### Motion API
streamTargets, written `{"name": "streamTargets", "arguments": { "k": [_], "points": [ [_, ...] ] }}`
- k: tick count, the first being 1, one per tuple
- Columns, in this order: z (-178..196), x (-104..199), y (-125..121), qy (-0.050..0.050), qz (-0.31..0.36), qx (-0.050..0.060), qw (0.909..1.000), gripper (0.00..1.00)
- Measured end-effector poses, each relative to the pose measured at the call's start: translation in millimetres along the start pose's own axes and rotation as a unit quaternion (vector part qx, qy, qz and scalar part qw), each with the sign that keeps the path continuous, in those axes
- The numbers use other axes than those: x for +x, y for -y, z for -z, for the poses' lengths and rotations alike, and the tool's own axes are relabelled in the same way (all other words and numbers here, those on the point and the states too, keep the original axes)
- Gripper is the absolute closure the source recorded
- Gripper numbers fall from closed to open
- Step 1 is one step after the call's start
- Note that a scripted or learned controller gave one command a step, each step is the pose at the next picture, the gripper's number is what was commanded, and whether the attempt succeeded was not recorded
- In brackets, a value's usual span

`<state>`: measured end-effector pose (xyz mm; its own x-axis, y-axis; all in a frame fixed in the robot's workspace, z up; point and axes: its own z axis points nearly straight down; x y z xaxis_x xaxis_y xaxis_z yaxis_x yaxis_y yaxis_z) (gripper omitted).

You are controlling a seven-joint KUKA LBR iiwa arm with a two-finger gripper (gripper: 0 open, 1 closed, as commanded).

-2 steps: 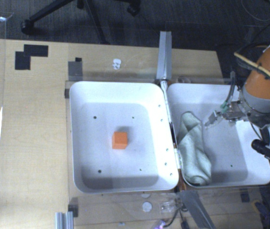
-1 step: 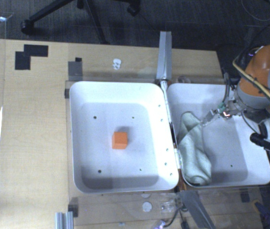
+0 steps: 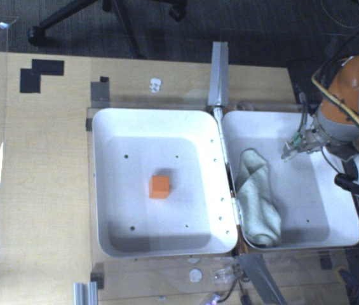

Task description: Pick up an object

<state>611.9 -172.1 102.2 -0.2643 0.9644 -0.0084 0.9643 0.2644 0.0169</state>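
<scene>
— Where the near rim runs, what's lying there?
— A rumpled cloth (image 3: 257, 197) in the right bin (image 3: 331, 234); an orange cube (image 3: 159, 187) in the left bin (image 3: 112, 170). Farther back, the gripper (image 3: 297, 146) hovers above the right bin, nothing between its fingers.

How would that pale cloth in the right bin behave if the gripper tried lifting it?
The cloth lies crumpled in soft folds against the right bin's left wall, so it would probably be floppy, drooping and stretching out when lifted. It looks light. A pinch may catch only one fold, so it could slip free.
</scene>
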Motion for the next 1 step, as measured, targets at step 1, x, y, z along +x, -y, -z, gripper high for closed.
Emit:
{"name": "streamTargets", "arguments": {
  "k": [1],
  "points": [
    [98.7, 21.0, -60.7, -0.003, 0.030, 0.005, 0.9995, 1.00]
  ]
}}
